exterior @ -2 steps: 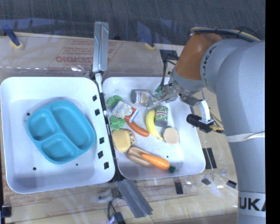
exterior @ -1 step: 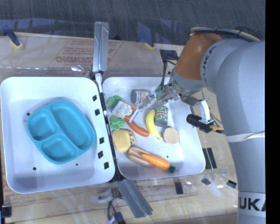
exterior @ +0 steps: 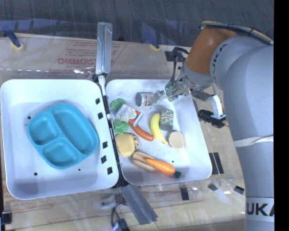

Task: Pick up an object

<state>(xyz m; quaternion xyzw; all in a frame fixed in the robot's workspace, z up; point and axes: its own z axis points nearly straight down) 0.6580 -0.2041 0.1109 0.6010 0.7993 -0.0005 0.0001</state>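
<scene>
**Gripper low over the upper part of the right bin, silver can beside it**

The two-finger gripper (exterior: 167,91) sits just right of centre in the frame, over the upper part of the shallow white right bin (exterior: 198,150). Whether its jaws are released or clenched cannot be told; the tips are small and blurred against the bin floor. Nothing is visibly between them.

Just left of the gripper, apparently touching or nearly so, lies one small silver can on its side (exterior: 145,99).

Count of the remaining right-bin contents, moving outward:
- one green-labelled tin, upright (exterior: 166,119), below the gripper;
- one yellow banana (exterior: 156,127), just left of that tin;
- one round tan disc (exterior: 176,140), below the tin;
- two orange carrots: a smaller one (exterior: 142,132) at centre, a larger one (exterior: 160,165) near the lower edge;
- one small white carton with red and blue print (exterior: 126,113);
- two green leafy pieces (exterior: 117,104), at the bin's left side;
- one yellow-tan rounded piece (exterior: 126,145);
- one tan bread-like roll (exterior: 141,160), under the larger carrot.

The shallow white left bin (exterior: 14,177) holds one blue three-compartment plastic tray (exterior: 62,134).
</scene>
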